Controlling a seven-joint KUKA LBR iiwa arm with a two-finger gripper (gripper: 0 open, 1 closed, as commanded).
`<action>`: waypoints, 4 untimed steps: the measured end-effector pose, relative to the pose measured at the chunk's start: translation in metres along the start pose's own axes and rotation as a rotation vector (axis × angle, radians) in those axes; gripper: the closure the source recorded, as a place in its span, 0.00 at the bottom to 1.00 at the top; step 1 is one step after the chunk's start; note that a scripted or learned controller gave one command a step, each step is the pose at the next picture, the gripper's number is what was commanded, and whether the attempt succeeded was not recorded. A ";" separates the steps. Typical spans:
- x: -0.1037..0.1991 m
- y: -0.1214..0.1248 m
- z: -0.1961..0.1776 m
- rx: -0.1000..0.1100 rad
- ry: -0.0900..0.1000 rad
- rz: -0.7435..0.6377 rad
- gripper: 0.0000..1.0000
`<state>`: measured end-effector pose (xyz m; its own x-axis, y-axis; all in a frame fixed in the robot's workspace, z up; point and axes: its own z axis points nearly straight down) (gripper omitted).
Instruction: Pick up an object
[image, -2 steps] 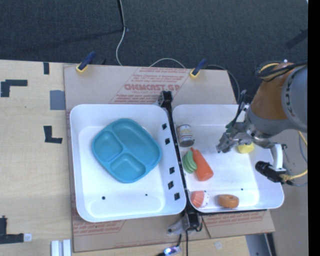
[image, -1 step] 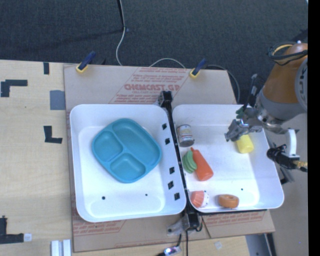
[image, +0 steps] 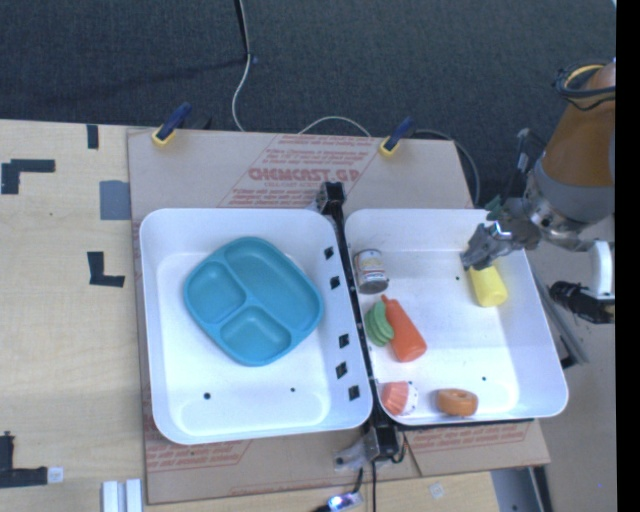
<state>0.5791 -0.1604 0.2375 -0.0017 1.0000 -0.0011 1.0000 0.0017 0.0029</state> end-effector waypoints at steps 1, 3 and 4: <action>0.058 0.006 -0.008 0.002 0.002 -0.005 1.00; 0.148 0.012 0.006 0.005 0.002 -0.003 1.00; 0.201 0.011 0.018 0.006 0.002 -0.005 1.00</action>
<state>0.5895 0.0410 0.2196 -0.0064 1.0000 0.0009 1.0000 0.0064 -0.0033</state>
